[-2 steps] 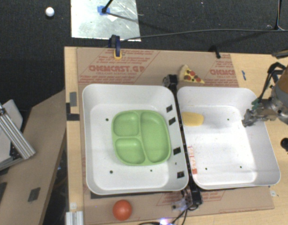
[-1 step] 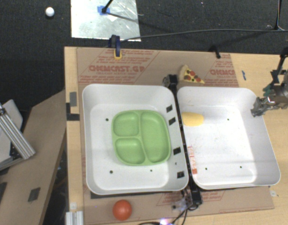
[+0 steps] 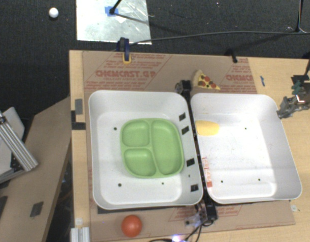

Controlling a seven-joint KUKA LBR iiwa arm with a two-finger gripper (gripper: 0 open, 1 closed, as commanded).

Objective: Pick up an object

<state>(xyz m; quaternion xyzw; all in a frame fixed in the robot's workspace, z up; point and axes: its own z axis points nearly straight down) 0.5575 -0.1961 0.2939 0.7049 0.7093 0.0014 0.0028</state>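
From the camera above the bench, my claw [image 3: 296,102] sits at the far right edge, just outside the rim of the right bin [image 3: 275,135], and too little of it is visible to judge its state, so I cannot tell. It carries nothing that I can see.

The likeliest thing for me to pick is the yellow object [image 3: 207,128], a smooth, rounded lump that looks soft-edged, lying on the right bin's floor close to its left wall, near the divide between the bins. That spot is awkward, I judge: the wall leaves little room on one side.

The left bin [image 3: 102,135] holds a green tray [image 3: 151,147], glossy plastic with three moulded compartments, sitting flat and central. Both bins are shallow, white and matte with rounded corners.

Outside them, a toy pizza slice [image 3: 205,80] lies on the brown board behind the bins, and a red-orange ball [image 3: 131,225] rests at the front, both well apart from my claw.
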